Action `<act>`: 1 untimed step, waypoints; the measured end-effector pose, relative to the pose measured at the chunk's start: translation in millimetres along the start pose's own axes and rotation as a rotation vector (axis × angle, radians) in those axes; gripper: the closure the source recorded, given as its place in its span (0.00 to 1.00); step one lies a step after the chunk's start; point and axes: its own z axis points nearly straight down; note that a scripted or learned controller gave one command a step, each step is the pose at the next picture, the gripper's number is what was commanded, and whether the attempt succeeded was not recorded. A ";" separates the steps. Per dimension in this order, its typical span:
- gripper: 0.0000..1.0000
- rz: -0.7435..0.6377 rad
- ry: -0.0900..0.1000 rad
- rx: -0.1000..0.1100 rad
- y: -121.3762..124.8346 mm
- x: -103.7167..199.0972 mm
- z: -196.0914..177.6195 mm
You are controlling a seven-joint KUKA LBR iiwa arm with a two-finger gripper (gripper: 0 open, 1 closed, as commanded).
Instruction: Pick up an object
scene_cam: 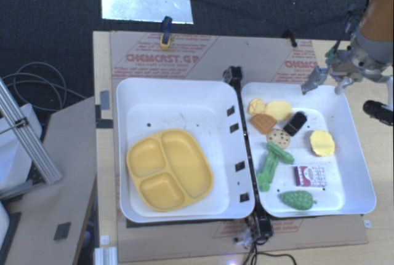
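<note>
While jaws (326,80) hang open, empty, white bins (178,90) on cardboard-covered bench (203,51), dark carpet (49,5).

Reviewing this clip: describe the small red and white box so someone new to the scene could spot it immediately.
Look in the right-hand white bin, the one crowded with small items. Near its front right area lies the red and white box, just above the bumpy green piece. It is the only flat rectangular printed packet there; its neighbours are rounded yellow, green or brown shapes.

Bench (203,51), two white bins (178,98) side by side on it
</note>
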 end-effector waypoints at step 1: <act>0.00 -0.004 0.002 0.004 25.0 20.7 59.3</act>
